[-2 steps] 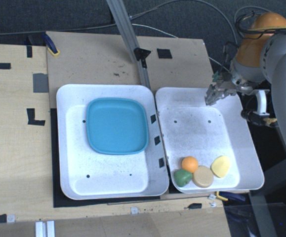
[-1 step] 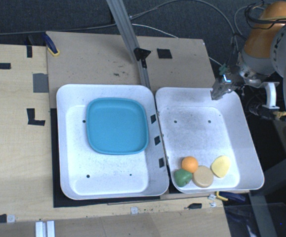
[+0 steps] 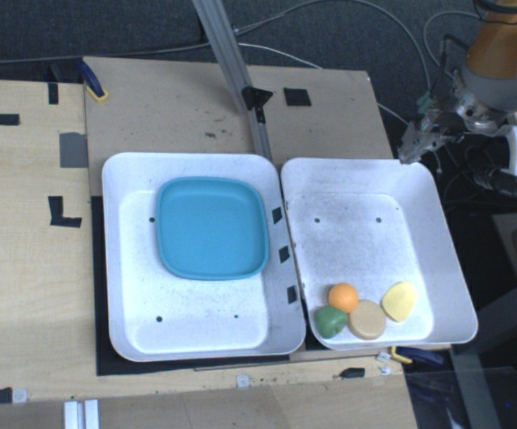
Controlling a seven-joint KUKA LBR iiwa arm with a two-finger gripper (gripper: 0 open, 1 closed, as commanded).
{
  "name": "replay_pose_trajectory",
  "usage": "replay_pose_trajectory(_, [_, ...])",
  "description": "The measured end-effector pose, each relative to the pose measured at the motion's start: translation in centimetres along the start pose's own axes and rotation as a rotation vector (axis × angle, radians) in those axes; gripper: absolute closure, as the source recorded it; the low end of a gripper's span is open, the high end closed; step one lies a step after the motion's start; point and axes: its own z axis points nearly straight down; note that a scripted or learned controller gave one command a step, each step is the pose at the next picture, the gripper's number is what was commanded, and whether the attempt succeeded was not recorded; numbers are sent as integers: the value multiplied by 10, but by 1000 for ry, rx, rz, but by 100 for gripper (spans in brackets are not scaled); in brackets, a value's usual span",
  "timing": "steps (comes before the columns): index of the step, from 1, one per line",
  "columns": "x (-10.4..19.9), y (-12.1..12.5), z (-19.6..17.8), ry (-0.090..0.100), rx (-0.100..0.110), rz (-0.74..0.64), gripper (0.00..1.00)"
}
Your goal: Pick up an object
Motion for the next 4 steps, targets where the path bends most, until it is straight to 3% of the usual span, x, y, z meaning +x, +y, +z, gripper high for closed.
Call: replay_pose_trajectory(4, [169, -88, 4, 2, 3, -3, 100])
